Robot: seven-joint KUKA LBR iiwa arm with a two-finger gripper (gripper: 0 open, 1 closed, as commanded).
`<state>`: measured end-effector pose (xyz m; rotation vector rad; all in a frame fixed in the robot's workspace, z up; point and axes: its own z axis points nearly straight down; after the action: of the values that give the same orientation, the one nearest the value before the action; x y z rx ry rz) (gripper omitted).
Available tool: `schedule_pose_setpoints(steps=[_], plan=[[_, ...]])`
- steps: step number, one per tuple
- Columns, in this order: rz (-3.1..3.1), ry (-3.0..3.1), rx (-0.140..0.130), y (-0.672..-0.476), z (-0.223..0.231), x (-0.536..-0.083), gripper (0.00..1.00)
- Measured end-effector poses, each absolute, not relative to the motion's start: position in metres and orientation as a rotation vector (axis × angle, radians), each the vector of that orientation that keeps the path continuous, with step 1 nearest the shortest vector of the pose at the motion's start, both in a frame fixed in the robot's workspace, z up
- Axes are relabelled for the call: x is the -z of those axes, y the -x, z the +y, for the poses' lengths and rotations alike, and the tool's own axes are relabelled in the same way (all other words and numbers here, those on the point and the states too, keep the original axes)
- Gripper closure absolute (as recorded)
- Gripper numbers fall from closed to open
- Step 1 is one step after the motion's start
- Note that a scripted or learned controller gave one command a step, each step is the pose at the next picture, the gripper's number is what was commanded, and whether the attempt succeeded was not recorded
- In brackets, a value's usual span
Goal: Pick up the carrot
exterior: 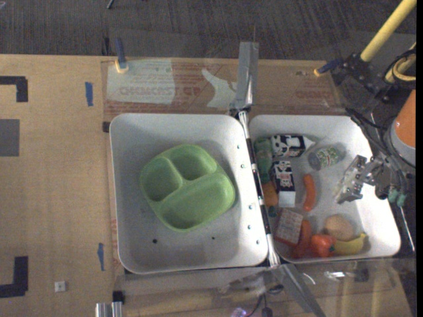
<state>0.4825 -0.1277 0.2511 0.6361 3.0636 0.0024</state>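
Carrot (308,192) lying loose in right bin (380,240), just right of milk carton (285,183). Pincer (351,183) hovering right of carrot, apart from it, grasping nothing; finger spread impossible to tell. Approach, grasp, lift all pending.

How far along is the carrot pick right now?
Nothing looks done yet: the carrot lies loose in the right bin, beside the milk carton. In hand: the gripper hovers just right of it, holding nothing. Left: lining up over the carrot, descending, closing and lifting.
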Motion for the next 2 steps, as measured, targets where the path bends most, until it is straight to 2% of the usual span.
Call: schedule_pose_setpoints(steps=[1,2], plan=[[3.064,-0.636,-0.002,-0.482,-0.128,-0.251,0.00],[3.092,-0.509,0.003,-0.481,-0.205,-0.321,0.00]])
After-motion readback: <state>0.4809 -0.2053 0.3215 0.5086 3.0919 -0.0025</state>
